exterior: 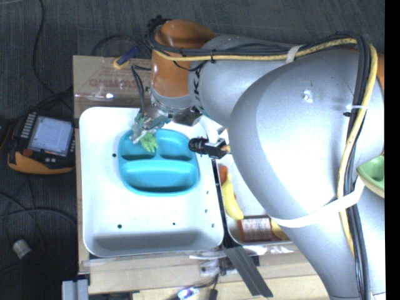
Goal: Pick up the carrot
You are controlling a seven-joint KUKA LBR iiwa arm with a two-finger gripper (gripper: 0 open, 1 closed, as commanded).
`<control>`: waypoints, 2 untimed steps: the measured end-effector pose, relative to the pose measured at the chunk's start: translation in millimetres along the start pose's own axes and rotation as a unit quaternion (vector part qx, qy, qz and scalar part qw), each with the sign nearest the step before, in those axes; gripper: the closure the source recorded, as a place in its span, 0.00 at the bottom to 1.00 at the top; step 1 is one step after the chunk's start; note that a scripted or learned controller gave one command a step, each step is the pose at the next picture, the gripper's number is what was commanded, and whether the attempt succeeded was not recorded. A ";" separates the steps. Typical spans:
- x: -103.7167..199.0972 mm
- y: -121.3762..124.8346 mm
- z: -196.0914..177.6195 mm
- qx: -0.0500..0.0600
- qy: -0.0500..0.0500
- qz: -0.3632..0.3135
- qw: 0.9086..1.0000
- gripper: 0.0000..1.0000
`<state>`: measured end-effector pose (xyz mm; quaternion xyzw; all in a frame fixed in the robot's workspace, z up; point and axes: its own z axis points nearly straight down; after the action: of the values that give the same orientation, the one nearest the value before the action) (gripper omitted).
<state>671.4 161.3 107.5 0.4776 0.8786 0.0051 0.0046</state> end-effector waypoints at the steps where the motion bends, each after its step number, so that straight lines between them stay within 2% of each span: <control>1: 16.3 -48.7 -1.8 -0.022 -0.005 -0.002 1.000 1.00; 2: 18.3 -48.7 0.2 -0.021 -0.004 -0.004 1.000 0.00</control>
<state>620.5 150.1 106.5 0.4737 0.8802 0.0214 0.0185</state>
